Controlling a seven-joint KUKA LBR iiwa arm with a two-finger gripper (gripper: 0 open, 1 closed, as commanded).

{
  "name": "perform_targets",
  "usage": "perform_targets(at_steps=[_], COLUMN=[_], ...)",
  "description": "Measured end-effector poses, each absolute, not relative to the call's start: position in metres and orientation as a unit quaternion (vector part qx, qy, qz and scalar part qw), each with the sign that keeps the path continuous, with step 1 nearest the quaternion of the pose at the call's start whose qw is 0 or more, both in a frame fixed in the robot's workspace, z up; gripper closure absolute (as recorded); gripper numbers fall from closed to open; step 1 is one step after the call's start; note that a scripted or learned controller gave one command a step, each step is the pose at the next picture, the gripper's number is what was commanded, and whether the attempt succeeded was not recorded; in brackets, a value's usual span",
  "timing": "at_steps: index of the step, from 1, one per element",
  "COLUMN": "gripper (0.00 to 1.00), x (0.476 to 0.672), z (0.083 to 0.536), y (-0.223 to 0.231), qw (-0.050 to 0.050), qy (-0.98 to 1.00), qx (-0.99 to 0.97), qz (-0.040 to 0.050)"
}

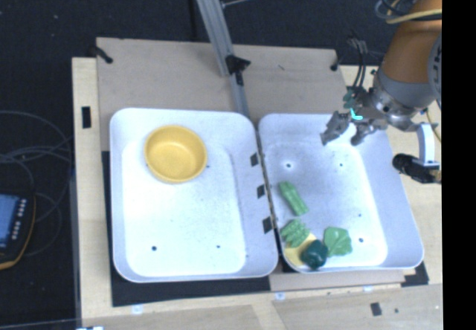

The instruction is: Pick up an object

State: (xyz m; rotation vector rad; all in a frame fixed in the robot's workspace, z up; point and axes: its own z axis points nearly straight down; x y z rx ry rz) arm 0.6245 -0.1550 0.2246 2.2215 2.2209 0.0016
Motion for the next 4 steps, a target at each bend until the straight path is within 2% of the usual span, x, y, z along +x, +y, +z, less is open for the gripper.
perform_targets(at_steps=[1,3,4], gripper=[0.00,0.00,0.00], x=[0.625,0.612,0.612], z=[0.225,0.109,0.100], y=[-0.155,-0.144,-0.145], qw=[0.000,-0.002,0.000], qy=[0.707,0.707,0.707], qx=[0.707,0.707,0.707], qz=[0.0005,-0.0016,-0.0005])
